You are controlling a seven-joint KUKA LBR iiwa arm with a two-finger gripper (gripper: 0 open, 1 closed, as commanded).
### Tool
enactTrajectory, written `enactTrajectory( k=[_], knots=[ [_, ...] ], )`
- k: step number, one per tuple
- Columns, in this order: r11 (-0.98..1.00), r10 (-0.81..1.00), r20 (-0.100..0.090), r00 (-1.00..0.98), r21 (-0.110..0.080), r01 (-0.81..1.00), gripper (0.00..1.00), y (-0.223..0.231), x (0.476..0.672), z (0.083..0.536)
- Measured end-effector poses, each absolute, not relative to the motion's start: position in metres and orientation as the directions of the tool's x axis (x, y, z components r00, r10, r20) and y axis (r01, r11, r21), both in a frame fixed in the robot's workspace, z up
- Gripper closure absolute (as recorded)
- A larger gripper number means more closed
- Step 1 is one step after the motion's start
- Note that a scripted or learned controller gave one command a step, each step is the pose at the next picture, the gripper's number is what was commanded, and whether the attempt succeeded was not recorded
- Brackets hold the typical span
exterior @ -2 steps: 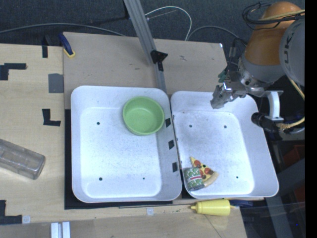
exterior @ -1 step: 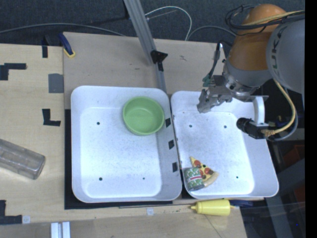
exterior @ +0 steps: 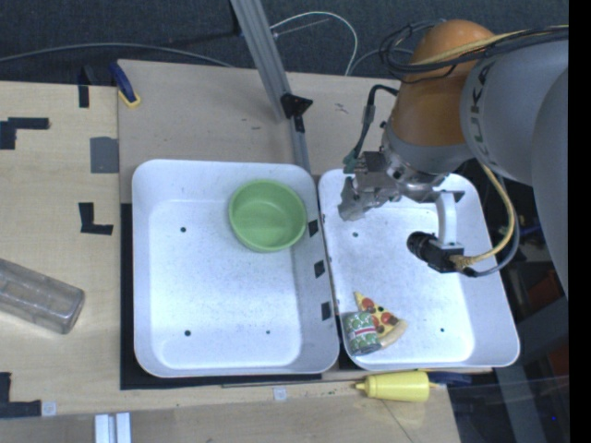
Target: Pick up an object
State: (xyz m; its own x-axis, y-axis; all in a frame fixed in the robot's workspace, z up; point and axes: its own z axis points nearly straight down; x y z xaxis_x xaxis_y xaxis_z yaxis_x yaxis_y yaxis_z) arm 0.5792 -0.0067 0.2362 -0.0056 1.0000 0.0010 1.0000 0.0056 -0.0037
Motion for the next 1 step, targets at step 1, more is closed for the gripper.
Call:
enactTrajectory(
  k=[1],
  knots=[
    [0.007, 1.000, 0.002, -0.007, -0.003, 1.000, 1.00, 0.0424, 0.5569, 0.2434]
  ],
)
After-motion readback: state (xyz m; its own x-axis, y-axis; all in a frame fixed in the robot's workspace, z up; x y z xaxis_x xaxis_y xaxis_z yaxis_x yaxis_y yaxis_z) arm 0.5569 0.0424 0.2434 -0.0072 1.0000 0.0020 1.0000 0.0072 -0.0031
